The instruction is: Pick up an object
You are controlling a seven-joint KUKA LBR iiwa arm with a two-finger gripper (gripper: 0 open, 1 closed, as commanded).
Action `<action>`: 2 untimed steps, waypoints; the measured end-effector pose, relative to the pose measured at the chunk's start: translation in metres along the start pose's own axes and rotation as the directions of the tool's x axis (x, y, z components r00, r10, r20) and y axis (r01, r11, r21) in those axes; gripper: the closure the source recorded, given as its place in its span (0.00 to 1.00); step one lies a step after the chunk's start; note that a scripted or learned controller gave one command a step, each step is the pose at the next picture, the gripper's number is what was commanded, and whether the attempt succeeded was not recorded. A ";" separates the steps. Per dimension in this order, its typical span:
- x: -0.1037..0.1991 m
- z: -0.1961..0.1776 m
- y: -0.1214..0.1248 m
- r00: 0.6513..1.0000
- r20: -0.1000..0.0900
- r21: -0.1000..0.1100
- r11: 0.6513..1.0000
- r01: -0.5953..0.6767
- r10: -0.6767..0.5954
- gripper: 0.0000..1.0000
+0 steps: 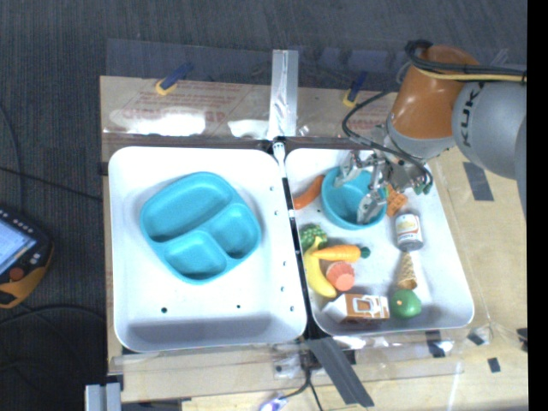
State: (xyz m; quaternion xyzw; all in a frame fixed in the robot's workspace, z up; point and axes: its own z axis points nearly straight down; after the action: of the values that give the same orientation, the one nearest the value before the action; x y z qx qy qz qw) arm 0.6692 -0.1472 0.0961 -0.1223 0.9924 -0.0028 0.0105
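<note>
My gripper [363, 188] hangs over the far part of the right bin [454, 268], its two silver fingers [373, 199] spread apart above a small blue bowl [342, 205]. It is open, and I see nothing between the fingers. One finger reaches down at the bowl's right rim. An orange carrot piece [306, 193] lies just left of the bowl. A small orange item [396, 202] lies right of the gripper.
The right bin also holds a small can [408, 229], an ice-cream cone [407, 270], a green lime [408, 304], a printed box [364, 306], a banana [318, 277], a carrot [336, 253], a red tomato [342, 276] and broccoli [312, 236]. A blue divided plate [201, 225] lies in the left bin [128, 315].
</note>
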 end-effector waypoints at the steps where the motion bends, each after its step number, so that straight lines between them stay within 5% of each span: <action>1: 0.071 -0.004 -0.025 0.981 0.001 -0.014 0.981 0.193 -0.193 0.00; 2: 0.054 -0.003 0.037 0.986 0.007 0.004 0.986 0.168 -0.168 0.00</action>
State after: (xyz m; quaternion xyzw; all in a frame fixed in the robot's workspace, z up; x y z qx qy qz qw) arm 0.6080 -0.1242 0.0972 -0.2053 0.9786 -0.0047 0.0140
